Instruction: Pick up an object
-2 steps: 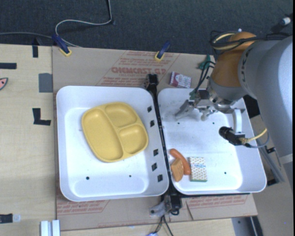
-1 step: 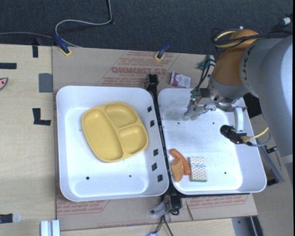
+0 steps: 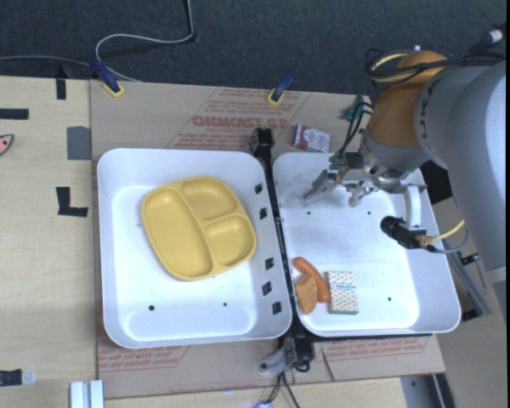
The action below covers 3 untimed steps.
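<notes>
Left bin (image 3: 119, 228) holds a yellow divided plate (image 3: 200, 226), centre. Right bin (image 3: 425, 300): orange carrot-like toy (image 3: 308, 282) and small patterned packet (image 3: 342, 292) side by side at 7 o'clock. Pincer (image 3: 336, 186) at 11 o'clock of that bin, fingers spread wide, nothing between them, well apart from both items.

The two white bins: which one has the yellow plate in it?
The left bin holds the yellow plate; the right bin holds small food items.
</notes>
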### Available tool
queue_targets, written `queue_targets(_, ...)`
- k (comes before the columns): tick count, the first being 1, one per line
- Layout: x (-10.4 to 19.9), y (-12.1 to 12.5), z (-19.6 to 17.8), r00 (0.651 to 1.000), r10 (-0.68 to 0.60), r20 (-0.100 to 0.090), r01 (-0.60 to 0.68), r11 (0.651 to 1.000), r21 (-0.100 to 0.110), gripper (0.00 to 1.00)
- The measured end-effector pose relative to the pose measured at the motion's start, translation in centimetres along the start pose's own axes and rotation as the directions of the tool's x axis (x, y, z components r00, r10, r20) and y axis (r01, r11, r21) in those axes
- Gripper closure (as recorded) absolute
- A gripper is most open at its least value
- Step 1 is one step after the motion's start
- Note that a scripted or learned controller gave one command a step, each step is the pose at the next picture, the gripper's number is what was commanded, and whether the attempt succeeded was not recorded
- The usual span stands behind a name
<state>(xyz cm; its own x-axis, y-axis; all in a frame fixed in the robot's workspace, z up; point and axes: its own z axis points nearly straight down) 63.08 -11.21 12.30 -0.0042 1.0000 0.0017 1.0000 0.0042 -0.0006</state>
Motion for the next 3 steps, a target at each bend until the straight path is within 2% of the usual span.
queue_targets(1, 1.77, -0.12, 3.74, 1.000, 0.003, 0.003, -0.003, 1.000, -0.001, 0.00)
queue_targets(2, 1.77, -0.07, 2.75, 1.000, 0.003, 0.004, -0.003, 1.000, -0.003, 1.00)
queue_targets(3, 1.78, -0.08, 2.78, 1.000, 0.003, 0.004, -0.003, 1.000, -0.003, 0.00)
